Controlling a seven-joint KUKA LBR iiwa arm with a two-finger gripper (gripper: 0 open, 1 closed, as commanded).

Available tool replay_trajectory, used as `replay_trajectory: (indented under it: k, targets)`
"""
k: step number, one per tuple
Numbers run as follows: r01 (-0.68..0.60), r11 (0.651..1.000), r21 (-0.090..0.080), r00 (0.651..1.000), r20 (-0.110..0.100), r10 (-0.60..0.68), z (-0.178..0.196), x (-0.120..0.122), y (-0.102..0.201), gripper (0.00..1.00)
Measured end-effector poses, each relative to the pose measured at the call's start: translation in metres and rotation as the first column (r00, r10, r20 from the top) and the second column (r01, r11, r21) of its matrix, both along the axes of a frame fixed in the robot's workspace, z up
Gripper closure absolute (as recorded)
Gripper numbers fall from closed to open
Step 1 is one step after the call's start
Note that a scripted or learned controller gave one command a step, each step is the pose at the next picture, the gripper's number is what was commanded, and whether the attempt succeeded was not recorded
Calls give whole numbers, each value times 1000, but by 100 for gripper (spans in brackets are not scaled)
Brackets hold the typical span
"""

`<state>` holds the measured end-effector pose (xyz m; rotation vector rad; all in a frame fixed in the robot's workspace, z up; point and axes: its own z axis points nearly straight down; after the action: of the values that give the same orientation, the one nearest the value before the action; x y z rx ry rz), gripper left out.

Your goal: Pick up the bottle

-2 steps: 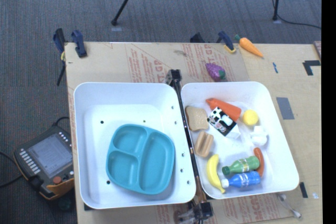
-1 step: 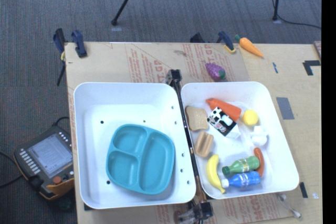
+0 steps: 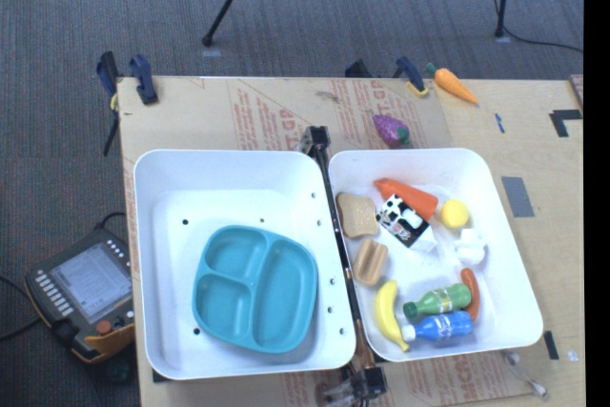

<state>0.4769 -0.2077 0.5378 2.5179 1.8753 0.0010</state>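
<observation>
Two bottles lie on their sides near the front of the right bin (image 3: 496, 195). The green bottle (image 3: 438, 303) has a yellow band and points its dark cap to the left. Just below it lies a blue bottle (image 3: 440, 328) with a white cap, touching the green one. A yellow banana (image 3: 386, 314) curves along their left ends.
The right bin also holds a carrot (image 3: 408, 196), a black-and-white milk carton (image 3: 401, 220), a lemon (image 3: 455, 213), bread slices (image 3: 358, 216), a bun (image 3: 370, 260) and a red sausage (image 3: 471, 291). A blue divided plate (image 3: 255, 289) sits in the left bin (image 3: 162, 195). On the bench lie a purple toy (image 3: 391, 130) and another carrot (image 3: 455, 85).
</observation>
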Motion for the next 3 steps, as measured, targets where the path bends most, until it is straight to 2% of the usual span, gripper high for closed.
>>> replay_trajectory:
  k: [1, 2, 3]
  targets:
    - [-5, 1000, -2, 1000, 3, 5, 10, 2, 0, 100]
    - [261, 965, 1, 965, -1, -261, 0, 0, 26, 100]
    - [407, 913, 1, 913, -3, -407, -15, 0, 31, 100]
